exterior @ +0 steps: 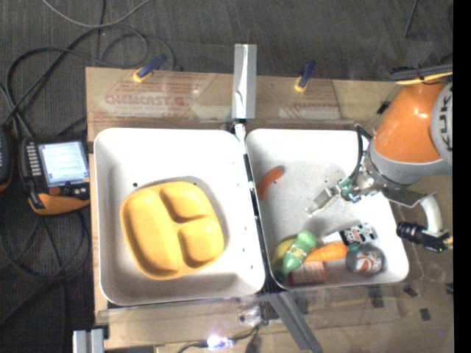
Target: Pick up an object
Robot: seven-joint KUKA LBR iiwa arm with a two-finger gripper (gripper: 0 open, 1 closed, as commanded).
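Observation:
My gripper hangs over the middle of the right bin, pointing left and down from the orange-banded wrist. Nothing shows in its grasp. A small red sausage-shaped object lies left of it near the bin's divider. Below it, along the bin's front wall, sit a green and yellow object, an orange carrot-like piece, a black-and-white item, a can and a brown-red pack.
The left bin holds a yellow divided plate. A grey upright post stands behind the divider between the bins. A handheld screen device and cables lie on the floor to the left.

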